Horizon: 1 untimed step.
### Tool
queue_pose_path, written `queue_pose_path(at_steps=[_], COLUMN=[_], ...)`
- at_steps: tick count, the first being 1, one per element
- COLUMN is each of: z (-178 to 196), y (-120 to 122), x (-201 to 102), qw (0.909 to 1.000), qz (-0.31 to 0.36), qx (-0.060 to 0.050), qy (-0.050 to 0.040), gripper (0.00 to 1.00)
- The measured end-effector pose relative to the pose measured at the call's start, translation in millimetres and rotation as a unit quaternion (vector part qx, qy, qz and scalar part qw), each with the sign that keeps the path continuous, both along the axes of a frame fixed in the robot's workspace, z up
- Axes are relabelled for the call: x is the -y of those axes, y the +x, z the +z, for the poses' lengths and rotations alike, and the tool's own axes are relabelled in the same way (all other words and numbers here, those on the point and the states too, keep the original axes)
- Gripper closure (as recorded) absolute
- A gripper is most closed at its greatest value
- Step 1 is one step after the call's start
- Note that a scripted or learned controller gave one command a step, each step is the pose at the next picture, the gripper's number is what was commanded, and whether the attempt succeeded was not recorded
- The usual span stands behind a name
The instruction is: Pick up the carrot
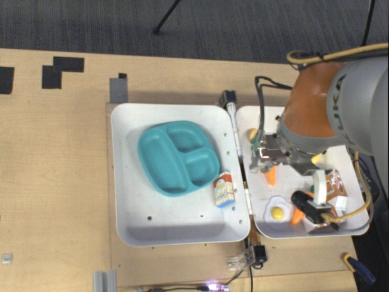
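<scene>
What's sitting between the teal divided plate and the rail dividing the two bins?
In the camera view, a small carton lies on the left bin's floor, between the teal divided plate and the dividing rail, touching the plate's lower right edge.

Even, bright overhead light is falling across the tabletop (55,181), casting only soft, faint shadows. The white bins (130,224) are glaring slightly, nearly washing out. The whole frame is looking mildly soft and grainy.
</scene>
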<state>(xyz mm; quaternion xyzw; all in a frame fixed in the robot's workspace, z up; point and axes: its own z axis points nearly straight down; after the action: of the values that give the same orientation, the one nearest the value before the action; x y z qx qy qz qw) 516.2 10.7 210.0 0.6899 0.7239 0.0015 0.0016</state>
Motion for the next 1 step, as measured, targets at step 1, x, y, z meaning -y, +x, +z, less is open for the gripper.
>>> queue_pose_path(at_steps=[1], z=[-19.1], y=[-8.1], x=[9.0], qw=[0.9751], qz=[-0.222], qx=[-0.002], qy=[0.0007], gripper=[1.00])
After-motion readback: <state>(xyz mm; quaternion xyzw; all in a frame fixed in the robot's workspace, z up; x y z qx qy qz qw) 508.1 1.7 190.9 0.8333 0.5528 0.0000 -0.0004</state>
